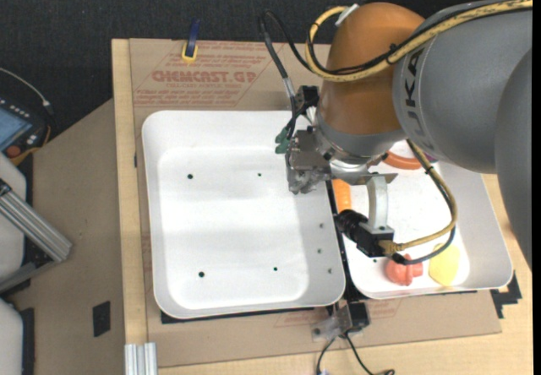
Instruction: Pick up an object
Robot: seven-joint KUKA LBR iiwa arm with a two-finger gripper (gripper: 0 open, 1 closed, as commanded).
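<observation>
The slim orange carrot-like piece lies in the right white plastic bin, at its inner wall, long axis running toward the near rim. The gripper sits just left of it, over the dividing wall.

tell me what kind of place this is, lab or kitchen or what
Probably a robotics lab or test bench: a big grey robot arm reaches over two white bins, which sit on a cardboard sheet, with loose cables around.
</observation>
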